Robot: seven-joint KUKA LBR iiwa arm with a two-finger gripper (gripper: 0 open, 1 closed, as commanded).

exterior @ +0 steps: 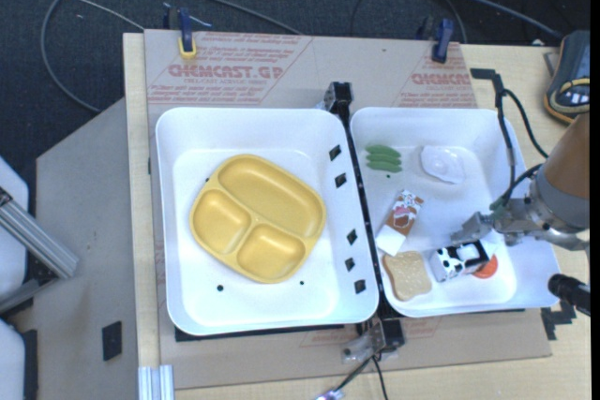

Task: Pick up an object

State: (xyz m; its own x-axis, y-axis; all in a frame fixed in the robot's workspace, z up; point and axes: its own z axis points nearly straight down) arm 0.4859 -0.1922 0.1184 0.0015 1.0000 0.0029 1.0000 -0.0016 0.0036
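The right bin (487,122) holds several small things. At the back lie a green pod-like piece (382,157) and a white rounded object (442,164). A small brown and red toy (405,212) is in the middle, with a white square piece (390,241) in front of it. A toast slice (408,274) lies at the front left. A black and white toy (452,259) and a red-orange piece (485,268) lie at the front. My gripper (480,226) reaches in from the right and hangs just above and behind the black and white toy.
The left bin (173,201) holds a yellow divided plate (257,217). A black rail with clips (349,192) runs between the bins. Blue clamps (187,30) (442,38) sit on the board's back edge. A cable (511,145) crosses the right bin's right side.
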